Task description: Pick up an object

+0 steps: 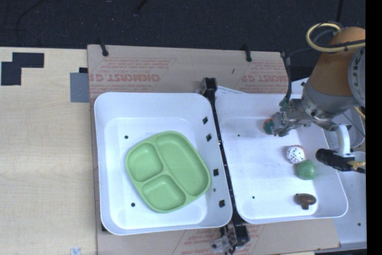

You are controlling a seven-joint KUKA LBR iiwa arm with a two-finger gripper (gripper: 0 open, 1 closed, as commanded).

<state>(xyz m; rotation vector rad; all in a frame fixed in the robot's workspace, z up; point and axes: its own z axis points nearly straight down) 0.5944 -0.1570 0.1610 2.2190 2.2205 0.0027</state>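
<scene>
The brown piece [305, 200] lies nearest, then the green ball [306, 171] and white ball [295, 154], loose in the right bin [250, 188]; the gripper [280, 124] hangs low beside a teal bit [270, 126], apparently going for it; its opening I cannot tell

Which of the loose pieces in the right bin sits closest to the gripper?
The white speckled ball, just below the gripper. The green ball and brown piece lie farther down.

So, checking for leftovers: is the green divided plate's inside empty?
Empty. The green plate lies flat in the left bin, and all three compartments show bare green.
</scene>
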